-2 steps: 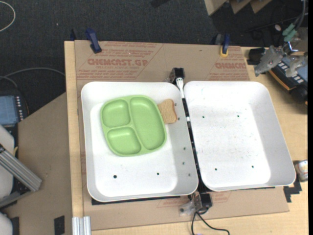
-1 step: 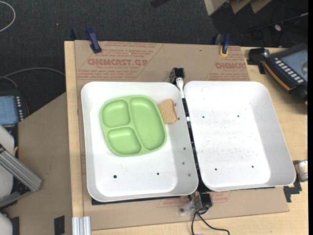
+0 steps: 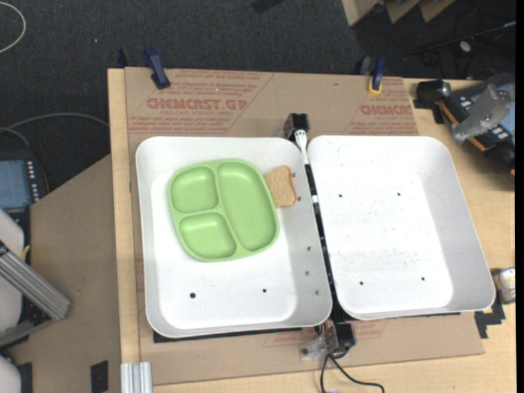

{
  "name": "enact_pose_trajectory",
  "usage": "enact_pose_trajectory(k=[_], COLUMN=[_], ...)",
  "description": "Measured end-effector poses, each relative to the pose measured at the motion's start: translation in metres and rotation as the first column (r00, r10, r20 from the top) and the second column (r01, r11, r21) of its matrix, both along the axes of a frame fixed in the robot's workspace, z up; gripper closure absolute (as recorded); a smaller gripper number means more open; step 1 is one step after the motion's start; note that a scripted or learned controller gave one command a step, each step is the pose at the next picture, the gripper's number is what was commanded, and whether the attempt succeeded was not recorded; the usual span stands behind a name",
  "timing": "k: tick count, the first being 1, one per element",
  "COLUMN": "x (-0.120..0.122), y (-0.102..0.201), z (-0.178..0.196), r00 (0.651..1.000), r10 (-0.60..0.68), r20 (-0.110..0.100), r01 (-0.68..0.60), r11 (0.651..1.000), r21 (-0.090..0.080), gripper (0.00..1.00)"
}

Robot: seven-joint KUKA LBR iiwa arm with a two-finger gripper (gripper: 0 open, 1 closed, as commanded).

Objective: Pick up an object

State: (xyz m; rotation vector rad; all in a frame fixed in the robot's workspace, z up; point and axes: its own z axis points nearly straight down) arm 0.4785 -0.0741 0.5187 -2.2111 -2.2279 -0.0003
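**Green plate and tan slab sitting in the left bin**

While two shallow white plastic bins are lying side by side on a brown cardboard-covered surface [image 3: 205, 97], the objects are all resting in the left bin [image 3: 164, 301]. A light green plastic plate with three compartments [image 3: 223, 210] is lying flat in the upper half of that bin, tilted a little so its rounded corners are not lining up with the bin walls. A small tan, speckled rectangular slab, looking like a cracker or a sponge [image 3: 282, 186], is lying just beside the plate's upper right corner, touching or nearly touching its rim, and sitting near the bin's right wall. The right bin [image 3: 458, 219] is showing small dark specks scattered over its floor.

A black clip [image 3: 297, 126] is sitting at the top of the seam where the two bins are meeting. A blue clamp [image 3: 155, 68] is gripping the surface's far left edge and a yellow and blue clamp [image 3: 377, 76] is gripping its far right edge. Grey robot hardware [image 3: 483, 113] is showing at the upper right, well apart from both bins; whether the end effector is released or clenched, I cannot tell.
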Motion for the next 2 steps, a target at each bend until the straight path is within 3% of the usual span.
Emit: enact_pose_trajectory(k=[1, 2], x=[0.000, 0.002], y=[-0.113, -0.107], z=[0.018, 0.028], r00=[1.000, 1.000], r10=[-0.019, -0.007], r20=[0.007, 0.011], r01=[0.019, 0.007], r11=[1.000, 1.000], r21=[-0.008, -0.008], gripper=[0.00, 1.00])
